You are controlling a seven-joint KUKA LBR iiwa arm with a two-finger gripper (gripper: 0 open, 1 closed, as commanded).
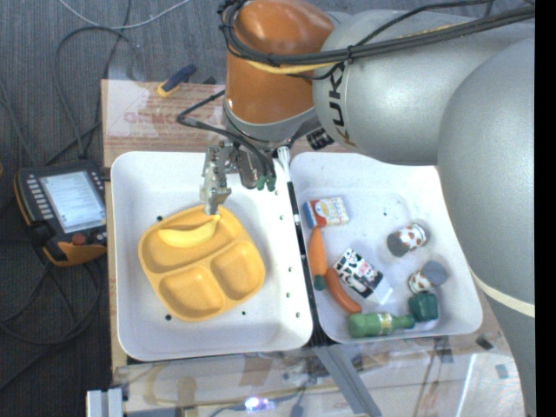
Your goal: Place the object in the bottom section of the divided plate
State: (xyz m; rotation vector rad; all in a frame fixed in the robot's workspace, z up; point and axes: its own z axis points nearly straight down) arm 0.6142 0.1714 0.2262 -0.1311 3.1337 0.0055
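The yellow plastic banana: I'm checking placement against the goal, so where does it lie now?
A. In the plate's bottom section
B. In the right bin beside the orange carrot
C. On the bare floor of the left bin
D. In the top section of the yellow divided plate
D: the yellow plastic banana rests in the top section of the yellow divided plate, just below the claw.

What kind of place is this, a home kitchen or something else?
Probably a robotics lab, not a kitchen: a large grey and orange robot arm works over two shallow white bins, a handheld control tablet lies beside them, and loose cables cross the carpet.
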